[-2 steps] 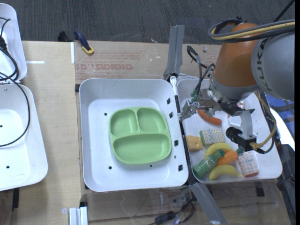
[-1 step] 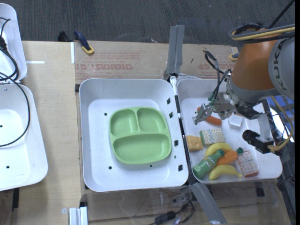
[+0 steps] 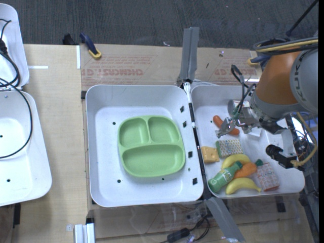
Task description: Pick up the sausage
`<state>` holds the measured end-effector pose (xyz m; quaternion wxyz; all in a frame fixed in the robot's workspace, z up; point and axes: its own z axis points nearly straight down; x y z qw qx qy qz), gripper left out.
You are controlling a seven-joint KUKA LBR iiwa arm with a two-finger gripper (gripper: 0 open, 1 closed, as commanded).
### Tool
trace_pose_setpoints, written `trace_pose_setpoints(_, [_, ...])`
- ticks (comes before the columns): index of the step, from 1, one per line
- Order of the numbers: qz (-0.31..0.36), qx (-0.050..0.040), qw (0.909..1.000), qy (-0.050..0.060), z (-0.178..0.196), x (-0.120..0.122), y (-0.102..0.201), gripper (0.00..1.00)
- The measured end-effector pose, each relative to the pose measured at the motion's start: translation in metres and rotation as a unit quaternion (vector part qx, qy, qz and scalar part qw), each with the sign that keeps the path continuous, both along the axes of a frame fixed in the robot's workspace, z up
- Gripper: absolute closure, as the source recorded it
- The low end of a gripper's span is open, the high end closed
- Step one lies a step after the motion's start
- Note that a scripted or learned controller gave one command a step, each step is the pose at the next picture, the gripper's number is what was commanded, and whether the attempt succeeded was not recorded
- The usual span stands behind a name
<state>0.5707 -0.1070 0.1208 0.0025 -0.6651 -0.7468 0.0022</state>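
Clearly the short orange-red sausage lies under the pincer, whose state I cannot tell.

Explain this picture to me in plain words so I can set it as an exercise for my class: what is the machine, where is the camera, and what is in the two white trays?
The camera hangs above a bench and looks down at a slant. From the right reaches a robot arm, grey with an orange band. Its gripper, a two-finger claw, is low over the right bin, right at a small red-orange sausage, the thing it is meant to pick up. Whether it grips it cannot be told. That bin also holds a banana, a green bottle, a carrot, a yellow cheese wedge, a speckled sponge-like block and a small packet. The left bin holds a green divided plate.
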Motion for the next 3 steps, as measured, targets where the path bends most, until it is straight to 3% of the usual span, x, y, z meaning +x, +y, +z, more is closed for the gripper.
trace_pose_setpoints(1, [-0.015, -0.0002, 0.9999, -0.001, -0.033, 0.045, 0.012, 0.00])
trace_pose_setpoints(2, [-0.015, -0.0003, 0.9999, 0.000, -0.026, 0.046, 0.012, 1.00])
trace_pose_setpoints(3, [-0.031, -0.0010, 0.9995, -0.002, 0.050, 0.055, -0.006, 1.00])
